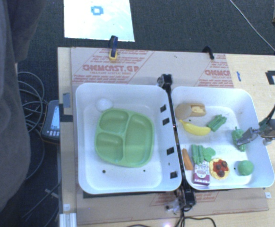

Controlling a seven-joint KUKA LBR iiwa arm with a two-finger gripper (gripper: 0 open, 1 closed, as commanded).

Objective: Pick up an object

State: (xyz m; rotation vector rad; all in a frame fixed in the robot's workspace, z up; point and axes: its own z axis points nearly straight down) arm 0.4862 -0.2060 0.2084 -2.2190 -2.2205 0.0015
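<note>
My gripper (249,135) reaches in from the right edge, low over the right side of the right bin (258,109). Its tip is at a dark green broccoli-like piece (237,139), touching or just above it. Other toy foods lie in this bin: a bread slice (191,110), a banana (197,129), a green bean bundle (217,122), a carrot (187,160), pea pods (200,153), a small pizza (219,168), a purple carton (201,175) and a green round fruit (244,167).
The left bin (88,174) holds a green divided plate (124,137) and a small white item (104,104). A black divider with clips (172,126) runs between the bins. Cables and a grey device (52,122) sit left of the bench.
</note>
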